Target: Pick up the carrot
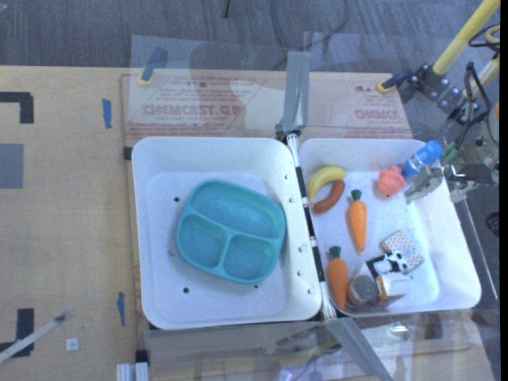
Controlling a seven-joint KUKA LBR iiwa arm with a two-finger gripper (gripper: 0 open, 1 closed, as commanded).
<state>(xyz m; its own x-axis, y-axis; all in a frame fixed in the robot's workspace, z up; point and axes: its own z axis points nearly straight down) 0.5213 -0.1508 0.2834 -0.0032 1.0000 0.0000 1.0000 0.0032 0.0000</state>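
two carrots lie in the right bin (452,236), both orange with green tops pointing away from the camera. one carrot (358,221) lies near the bin's middle, roughly upright in the view. the other carrot (337,276) lies against the bin's left wall, nearer the front.

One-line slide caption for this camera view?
Gripper at right bin's far edge; two carrots lie untouched; teal plate in left bin.

One fixed overhead camera, slanted down on two white bins (159,213), set back, wooden bench (63,213) in frame
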